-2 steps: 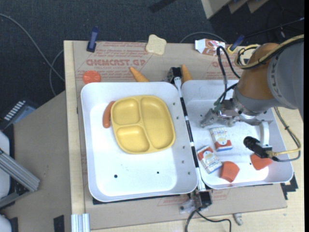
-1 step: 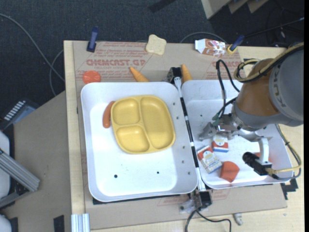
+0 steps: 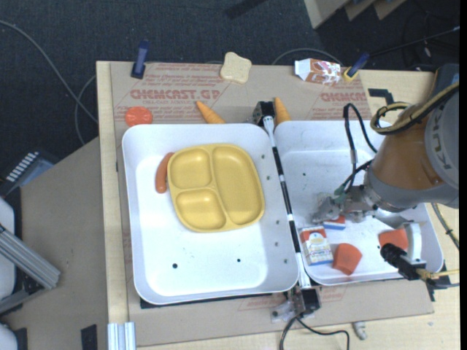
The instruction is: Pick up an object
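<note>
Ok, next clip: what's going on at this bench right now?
A grey arm with an orange band reaches in from the right, and its gripper sits low in the right bin, near a small carton and an orange block. Nothing can be seen between its fingers, so no pick is confirmed. The left bin holds a yellow divided plate with a red sausage-shaped piece beside it.
</note>
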Controlling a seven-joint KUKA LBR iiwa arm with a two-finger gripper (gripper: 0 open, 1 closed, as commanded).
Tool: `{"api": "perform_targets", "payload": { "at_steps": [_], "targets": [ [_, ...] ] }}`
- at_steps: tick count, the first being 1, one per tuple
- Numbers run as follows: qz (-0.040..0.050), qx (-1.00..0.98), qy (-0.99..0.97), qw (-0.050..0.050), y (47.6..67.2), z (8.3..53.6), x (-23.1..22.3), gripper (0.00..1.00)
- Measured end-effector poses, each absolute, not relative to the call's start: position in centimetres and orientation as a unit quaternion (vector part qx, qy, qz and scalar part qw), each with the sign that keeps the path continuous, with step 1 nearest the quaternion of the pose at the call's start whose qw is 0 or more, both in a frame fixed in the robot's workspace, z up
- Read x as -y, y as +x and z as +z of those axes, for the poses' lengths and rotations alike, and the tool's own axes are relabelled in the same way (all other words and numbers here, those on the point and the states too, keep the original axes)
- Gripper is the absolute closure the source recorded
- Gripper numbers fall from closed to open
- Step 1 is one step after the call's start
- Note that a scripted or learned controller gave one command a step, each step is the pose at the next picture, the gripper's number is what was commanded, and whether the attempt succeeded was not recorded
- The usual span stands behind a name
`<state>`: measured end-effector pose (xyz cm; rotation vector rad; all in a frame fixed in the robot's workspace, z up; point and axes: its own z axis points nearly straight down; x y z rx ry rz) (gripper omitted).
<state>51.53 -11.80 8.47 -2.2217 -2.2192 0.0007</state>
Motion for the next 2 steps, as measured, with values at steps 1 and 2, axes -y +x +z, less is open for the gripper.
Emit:
{"api": "perform_targets", "payload": {
  "at_steps": [1,2],
  "targets": [
    [-0.0001,0.707,-0.708,0.000,51.6,9.4,11.7,1.00],
    [-0.0006,0.708,-0.707,0.000,53.8,18.5,2.9,1.00]
  ]
}}
